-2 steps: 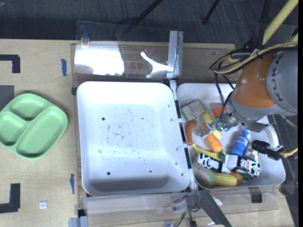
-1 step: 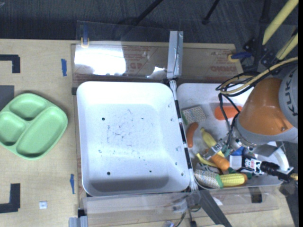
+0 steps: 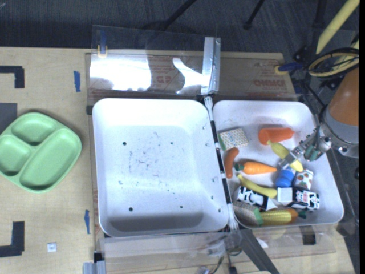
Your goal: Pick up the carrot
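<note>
camera view: carrot seen mid right bin, long axis roughly parallel to near rim, green end toward divider. gripper placed just beyond, toward outer wall; jaw state cannot be told.

Carrot: toy, orange body, small green tip at left end. Laid flat on floor of right white bin, long axis near horizontal, thick end pointed right. Placed about mid-bin, amid other toy items: touched or nearly touched by orange sausage-shaped piece at left, yellow banana just below, blue block beside right end. Not lifted.
</note>
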